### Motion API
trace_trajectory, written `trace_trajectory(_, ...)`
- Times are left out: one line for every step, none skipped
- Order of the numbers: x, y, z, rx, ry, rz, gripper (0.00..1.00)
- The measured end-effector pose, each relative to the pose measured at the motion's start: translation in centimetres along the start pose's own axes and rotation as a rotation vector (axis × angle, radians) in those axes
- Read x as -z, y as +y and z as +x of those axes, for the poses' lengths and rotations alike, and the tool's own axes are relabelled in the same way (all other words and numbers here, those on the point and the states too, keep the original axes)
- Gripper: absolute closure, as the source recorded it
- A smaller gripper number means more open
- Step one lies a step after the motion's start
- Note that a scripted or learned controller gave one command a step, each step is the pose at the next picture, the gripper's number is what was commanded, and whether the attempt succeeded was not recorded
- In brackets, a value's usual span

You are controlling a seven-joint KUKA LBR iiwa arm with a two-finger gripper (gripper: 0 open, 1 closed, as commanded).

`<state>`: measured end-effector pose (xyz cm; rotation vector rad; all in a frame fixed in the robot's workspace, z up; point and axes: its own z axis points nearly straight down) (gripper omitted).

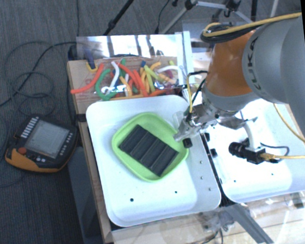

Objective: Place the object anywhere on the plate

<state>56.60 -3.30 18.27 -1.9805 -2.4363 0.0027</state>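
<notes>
Black slab [147,150], flat and rectangular with a ribbed top, lies on the green plate [155,120]. It sits about centred on the plate, all of it inside the rim. The long axis is diagonal: one short end points to the plate's far-left side, the other to its near-right side. No tilt seen, it lies flat on the plate's floor.

The plate is a rounded square, shallow, with a raised rim. It sits in the left bin [151,203] and is the only thing in there, set toward the bin's far half. There are a few small dark dots on the bin floor nearer the camera than the plate.

The gripper [185,134] is at the plate's right rim, just beside the slab's near-right end and apart from it. Nothing is seen held in it. Clenched or released: cannot tell, the tip is too small and dark here. The grey arm [275,50] with the orange band [229,74] comes in from right of the plate, over the right bin [268,179].

The right bin is right of the plate, past the gripper, touching the left bin along the middle divide. I see no loose things in it.

Beyond the plate, past the left bin's far wall, is a pile of coloured tubes [128,77], red, orange, green, yellow and white, tangled, on the worktop [80,108]. Well left of the plate, off the worktop, a teach pendant [41,143] lies on the dark floor, screen up, with its cable trailing away.
</notes>
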Motion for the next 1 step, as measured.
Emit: trace_trajectory(0.00, -0.01, 0.00, 0.000, 0.001, 0.000, 0.00)
